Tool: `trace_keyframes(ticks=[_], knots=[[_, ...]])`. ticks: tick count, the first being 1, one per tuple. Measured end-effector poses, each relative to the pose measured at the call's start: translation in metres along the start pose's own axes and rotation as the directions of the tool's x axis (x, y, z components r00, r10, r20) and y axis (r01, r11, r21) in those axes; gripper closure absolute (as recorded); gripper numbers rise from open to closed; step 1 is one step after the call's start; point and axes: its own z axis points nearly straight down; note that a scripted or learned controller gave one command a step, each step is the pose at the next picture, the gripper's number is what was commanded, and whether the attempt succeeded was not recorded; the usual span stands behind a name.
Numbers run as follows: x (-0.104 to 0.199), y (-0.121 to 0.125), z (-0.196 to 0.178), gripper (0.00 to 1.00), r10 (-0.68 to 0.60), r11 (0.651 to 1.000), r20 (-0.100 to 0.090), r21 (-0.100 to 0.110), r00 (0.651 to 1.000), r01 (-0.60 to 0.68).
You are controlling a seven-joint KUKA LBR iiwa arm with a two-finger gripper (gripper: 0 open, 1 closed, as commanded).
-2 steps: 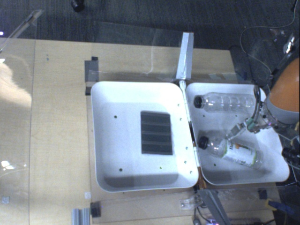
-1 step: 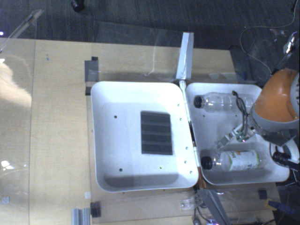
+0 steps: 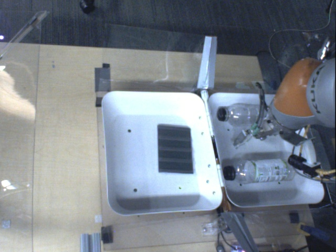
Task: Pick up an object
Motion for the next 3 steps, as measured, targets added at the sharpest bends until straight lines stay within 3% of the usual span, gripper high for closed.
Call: trace_keyframes(ticks=[1,2,3], knots=[[-0.034,0.057,0.011,0.00,0.148,0.985,-0.042,0.099,0.988,-0.143],[-0.020,0.027,0.002,0.00,0.054,0.999,-0.002,0.009,0.999,-0.054],[0.004,0.023,0.002,0.00,0.382,0.924,0.000,0.005,0.924,-0.382]])
